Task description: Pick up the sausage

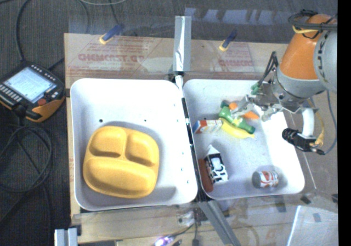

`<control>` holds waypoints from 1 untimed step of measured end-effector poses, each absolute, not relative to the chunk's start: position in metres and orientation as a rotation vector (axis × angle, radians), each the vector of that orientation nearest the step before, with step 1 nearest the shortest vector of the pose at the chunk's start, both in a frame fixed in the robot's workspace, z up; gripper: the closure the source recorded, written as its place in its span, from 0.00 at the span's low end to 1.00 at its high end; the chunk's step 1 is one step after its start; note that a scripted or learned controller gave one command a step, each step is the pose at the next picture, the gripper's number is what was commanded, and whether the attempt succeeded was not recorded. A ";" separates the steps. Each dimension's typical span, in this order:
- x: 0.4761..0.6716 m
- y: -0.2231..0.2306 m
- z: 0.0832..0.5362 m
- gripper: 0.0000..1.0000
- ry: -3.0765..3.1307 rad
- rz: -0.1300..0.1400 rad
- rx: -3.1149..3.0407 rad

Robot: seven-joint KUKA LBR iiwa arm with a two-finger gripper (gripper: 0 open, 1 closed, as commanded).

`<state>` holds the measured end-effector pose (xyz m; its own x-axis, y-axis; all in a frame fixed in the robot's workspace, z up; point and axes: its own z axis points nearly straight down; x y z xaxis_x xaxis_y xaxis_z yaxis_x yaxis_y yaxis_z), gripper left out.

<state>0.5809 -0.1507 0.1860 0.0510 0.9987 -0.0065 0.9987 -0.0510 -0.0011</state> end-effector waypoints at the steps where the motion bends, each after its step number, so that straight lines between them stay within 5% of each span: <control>1: 0.614 -0.206 0.091 0.00 2.490 -0.001 1.909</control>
<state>0.6143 -0.2055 0.0912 -0.2595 0.9657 -0.0032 0.9657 0.2595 0.0020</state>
